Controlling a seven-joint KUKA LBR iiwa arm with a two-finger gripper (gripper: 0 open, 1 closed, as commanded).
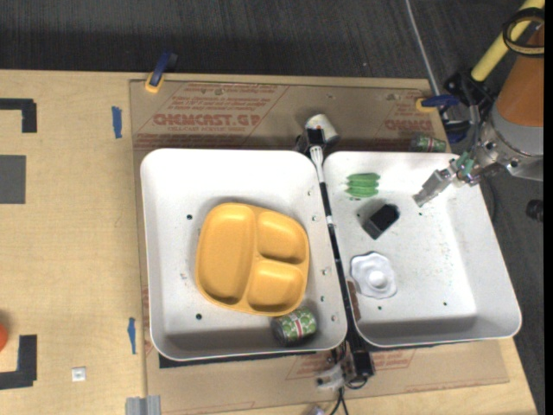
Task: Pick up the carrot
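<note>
My gripper [427, 193] hangs over the upper part of the right bin [484, 258], its tip pointing down and left. Nothing shows in its grasp. Left of it lie a green ridged item [363, 184] and a black block [379, 220], each a short way from the tip. A white round piece [374, 276] rests lower in the same bin. A small orange shape [3, 337] is cut off at the far left edge of the bench; I cannot tell what it is.
The left bin [168, 232] holds a yellow divided plate [252, 256] and a green and red can [295, 325] at its front wall. A black rod with a white cap [318, 137] lies along the divider between the bins.
</note>
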